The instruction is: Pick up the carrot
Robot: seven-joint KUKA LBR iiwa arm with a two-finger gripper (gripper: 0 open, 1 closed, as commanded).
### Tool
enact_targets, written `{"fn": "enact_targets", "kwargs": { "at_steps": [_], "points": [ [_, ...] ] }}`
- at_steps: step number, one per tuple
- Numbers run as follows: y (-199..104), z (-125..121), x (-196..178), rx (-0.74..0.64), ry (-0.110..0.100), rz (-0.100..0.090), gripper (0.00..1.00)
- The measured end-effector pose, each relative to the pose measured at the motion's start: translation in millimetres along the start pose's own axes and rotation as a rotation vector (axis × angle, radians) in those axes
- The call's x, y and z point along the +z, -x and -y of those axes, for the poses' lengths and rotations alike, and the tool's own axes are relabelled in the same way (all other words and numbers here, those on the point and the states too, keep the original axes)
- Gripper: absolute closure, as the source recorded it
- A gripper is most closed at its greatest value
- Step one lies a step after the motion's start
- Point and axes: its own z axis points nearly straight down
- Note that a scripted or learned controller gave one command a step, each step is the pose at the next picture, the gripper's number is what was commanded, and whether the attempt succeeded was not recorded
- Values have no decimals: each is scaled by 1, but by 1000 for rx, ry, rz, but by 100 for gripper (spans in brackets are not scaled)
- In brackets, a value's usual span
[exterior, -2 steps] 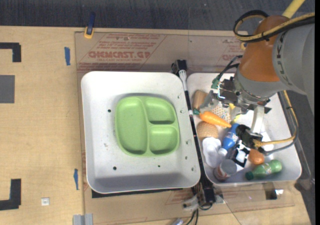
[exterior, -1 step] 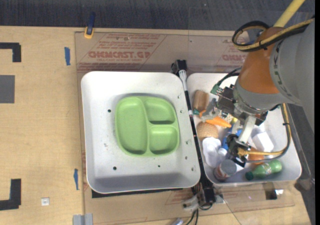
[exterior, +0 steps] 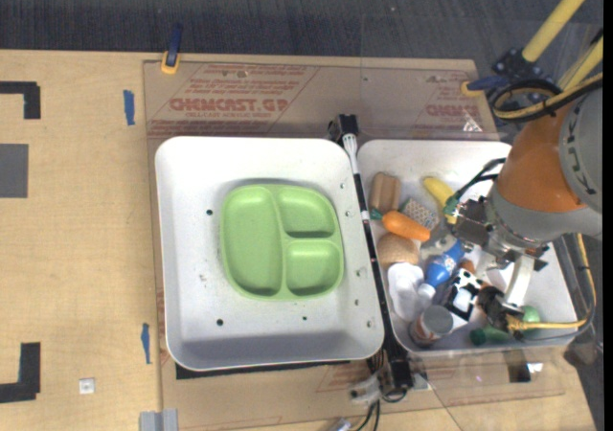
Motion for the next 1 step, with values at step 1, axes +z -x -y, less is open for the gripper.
{"fn": "enact_targets", "kwargs": {
  "at_steps": [1],
  "points": [
    [-97, -63, -53, 32, 5, -7, 0]
  ]
}}
